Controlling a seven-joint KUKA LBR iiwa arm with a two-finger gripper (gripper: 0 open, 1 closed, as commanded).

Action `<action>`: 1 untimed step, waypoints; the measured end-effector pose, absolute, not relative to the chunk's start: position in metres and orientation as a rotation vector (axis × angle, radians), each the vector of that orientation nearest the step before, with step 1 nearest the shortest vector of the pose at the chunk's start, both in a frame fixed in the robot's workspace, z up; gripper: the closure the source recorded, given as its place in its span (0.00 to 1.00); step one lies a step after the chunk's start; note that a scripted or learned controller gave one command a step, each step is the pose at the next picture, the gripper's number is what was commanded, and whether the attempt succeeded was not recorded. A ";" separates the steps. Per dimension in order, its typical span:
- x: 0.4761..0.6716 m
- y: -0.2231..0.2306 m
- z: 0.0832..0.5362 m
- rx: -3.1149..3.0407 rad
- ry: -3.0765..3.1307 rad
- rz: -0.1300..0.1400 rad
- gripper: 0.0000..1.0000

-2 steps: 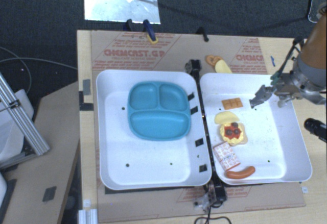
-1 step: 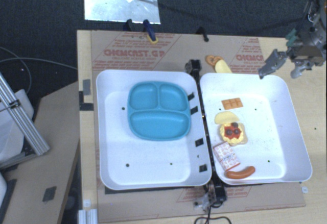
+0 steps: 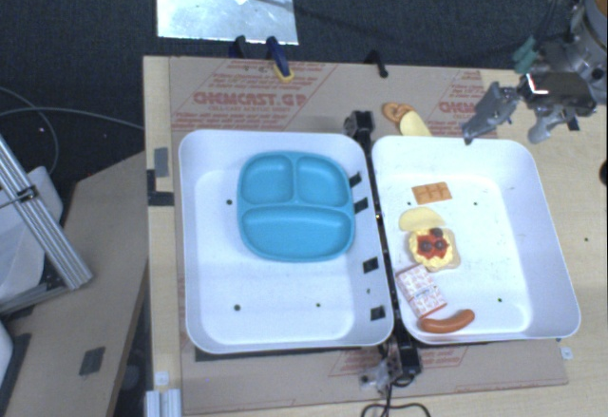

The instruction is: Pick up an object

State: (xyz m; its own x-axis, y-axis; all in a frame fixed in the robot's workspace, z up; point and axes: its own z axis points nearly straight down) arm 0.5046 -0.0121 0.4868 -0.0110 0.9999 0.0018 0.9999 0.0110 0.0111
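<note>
- Currently parked high at roughly 2 o'clock of the frame: end effector (image 3: 513,118), just outside the upper right corner of the right bin (image 3: 546,206), above bare table (image 3: 579,244).
- Two fingers splayed apart, one pointing toward 8 o'clock over the bin rim, the other shorter toward 4 o'clock; nothing between them.
- Candidate objects all inside the right bin, clustered along its left half: waffle piece (image 3: 431,192), yellow slice (image 3: 421,218) just below it, tart with red berries (image 3: 434,248) touching that slice, pink checked packet (image 3: 420,286), sausage (image 3: 446,320) near the lower rim.
- Left bin (image 3: 209,311) holding a blue divided plate (image 3: 293,206); well apart from the arm, not the likely target.
- Outside the bins, at 12 o'clock of the right bin's rim: small yellow and brown toy (image 3: 408,119) on the cardboard sheet (image 3: 313,92).
- Key relation: nearest in-bin item is the waffle piece, lying toward 8 o'clock from the end effector; long axis near horizontal, 3-to-9 o'clock.
- Sausage also long along 3-to-9, slightly bowed, farthest away toward 7 o'clock.
- Judgement: pick not yet begun; needs travel toward 8 o'clock and a descent, fingers straddling the short axis of the chosen item.
</note>
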 end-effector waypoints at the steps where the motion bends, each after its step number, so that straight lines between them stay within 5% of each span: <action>1: 0.486 0.075 0.529 2.204 2.235 0.013 0.00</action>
State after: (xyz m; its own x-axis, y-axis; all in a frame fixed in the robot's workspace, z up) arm 0.4858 0.0746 0.5293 -0.0141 0.9999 0.0037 0.9999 0.0141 0.0076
